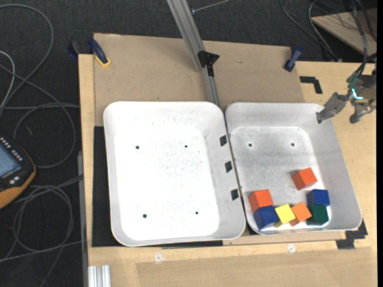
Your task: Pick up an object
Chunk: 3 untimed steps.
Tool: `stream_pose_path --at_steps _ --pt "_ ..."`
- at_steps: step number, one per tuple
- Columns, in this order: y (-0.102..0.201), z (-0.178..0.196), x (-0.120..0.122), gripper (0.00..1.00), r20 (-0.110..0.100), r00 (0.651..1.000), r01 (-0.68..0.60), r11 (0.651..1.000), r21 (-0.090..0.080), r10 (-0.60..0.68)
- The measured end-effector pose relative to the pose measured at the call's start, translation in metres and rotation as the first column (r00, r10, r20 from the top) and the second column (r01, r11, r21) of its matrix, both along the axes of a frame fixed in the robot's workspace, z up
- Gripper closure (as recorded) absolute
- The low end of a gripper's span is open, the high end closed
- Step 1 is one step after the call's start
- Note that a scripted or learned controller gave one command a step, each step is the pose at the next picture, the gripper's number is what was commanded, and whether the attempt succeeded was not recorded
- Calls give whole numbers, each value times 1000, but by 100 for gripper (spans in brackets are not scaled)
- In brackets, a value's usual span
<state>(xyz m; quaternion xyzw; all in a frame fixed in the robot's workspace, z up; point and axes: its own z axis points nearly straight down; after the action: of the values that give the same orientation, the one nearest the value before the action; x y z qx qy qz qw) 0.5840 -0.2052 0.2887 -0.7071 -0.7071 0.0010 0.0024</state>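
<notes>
— Where do we stand?
— Our gripper (344, 109) hangs spread and holding nothing; the lone orange block (304, 177) lies below and left of it, nearest in the right bin (341, 160).

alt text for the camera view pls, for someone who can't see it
The gripper hangs open above the right bin's far right corner, holding nothing. Small coloured blocks, orange, blue, yellow and green, cluster in that bin's near corner, beside the left bin.

No text, label, brand or number can be read anywhere. The handheld control pendant (12, 169) at the left edge of the frame has a lit screen, but its contents are too small to tell.
</notes>
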Motion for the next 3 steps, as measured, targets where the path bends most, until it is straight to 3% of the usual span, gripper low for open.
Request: stream_pose_path --at_steps 1,3 --pt "0 2 1 0 4 1000 -1 1000 -1 1" --pt "1 -88 0 0 -1 1000 0 1000 0 0"
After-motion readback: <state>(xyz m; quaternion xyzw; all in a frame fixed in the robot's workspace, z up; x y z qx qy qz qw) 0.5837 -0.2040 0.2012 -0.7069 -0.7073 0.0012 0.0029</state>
